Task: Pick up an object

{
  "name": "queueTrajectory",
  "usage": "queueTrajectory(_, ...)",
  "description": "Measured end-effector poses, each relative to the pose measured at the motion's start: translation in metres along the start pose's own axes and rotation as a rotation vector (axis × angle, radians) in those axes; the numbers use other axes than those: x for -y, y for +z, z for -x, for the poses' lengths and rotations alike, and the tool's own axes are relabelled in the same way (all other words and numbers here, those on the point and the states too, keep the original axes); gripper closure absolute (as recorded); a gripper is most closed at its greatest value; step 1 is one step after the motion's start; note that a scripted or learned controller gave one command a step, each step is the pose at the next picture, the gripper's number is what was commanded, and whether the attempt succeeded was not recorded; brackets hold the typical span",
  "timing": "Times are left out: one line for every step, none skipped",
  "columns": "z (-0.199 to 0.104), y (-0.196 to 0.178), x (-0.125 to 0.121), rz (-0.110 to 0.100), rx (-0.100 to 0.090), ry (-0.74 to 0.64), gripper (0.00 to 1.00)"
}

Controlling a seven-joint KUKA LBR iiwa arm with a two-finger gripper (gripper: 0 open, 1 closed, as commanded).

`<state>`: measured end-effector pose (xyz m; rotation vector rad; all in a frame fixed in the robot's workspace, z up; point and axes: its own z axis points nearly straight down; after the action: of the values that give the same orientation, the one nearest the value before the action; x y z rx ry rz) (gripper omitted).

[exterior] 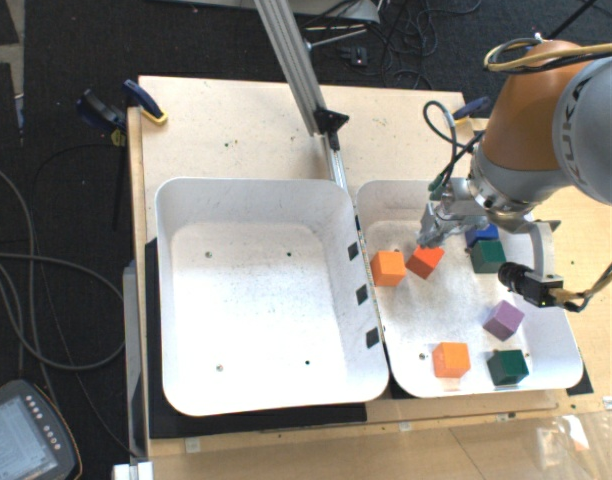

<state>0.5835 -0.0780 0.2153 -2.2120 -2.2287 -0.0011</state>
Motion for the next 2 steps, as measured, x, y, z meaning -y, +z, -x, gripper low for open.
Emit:
queueTrajectory(-0.054,0.005,-0.003,0.000,0.000,-0.001,1.00)
queueTrajectory(-0.101,-0.012,-0.005,0.003,0.000,-0.001,1.00)
